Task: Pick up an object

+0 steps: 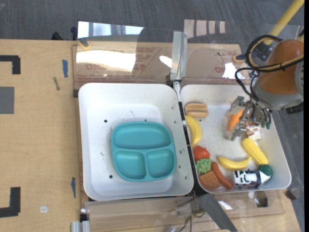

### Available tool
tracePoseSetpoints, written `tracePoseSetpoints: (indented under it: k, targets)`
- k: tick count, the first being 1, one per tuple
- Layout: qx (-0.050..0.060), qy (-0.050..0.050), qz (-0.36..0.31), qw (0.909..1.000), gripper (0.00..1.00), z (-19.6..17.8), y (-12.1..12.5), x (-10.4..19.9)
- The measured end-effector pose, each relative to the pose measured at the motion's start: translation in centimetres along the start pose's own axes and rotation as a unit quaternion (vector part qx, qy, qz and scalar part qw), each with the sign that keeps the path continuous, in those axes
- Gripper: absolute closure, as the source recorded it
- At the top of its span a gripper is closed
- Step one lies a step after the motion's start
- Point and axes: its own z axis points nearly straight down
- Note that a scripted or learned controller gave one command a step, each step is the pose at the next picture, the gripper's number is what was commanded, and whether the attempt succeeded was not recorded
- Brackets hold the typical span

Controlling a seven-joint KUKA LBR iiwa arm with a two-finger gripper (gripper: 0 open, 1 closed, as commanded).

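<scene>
My gripper hangs over the upper right part of the right bin. A small orange carrot sits between its grey fingers, which are shut on it. Just below the gripper lies a yellow corn cob. A bun and a banana lie along the bin's left side. A second banana, a red tomato, a green broccoli piece, a sausage and a black-and-white carton crowd the near edge.
The left bin holds a teal divided plate. A metal post stands behind the divider between the bins. Black cables loop by the arm's orange band. Brown bench stretches to the left.
</scene>
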Motion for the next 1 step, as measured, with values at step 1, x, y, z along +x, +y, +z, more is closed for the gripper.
tracePoseSetpoints:
  k: [1]
  targets:
    - [0.0, -0.008, -0.002, 1.0, 1.0, -1.44, 0.37, -0.46]
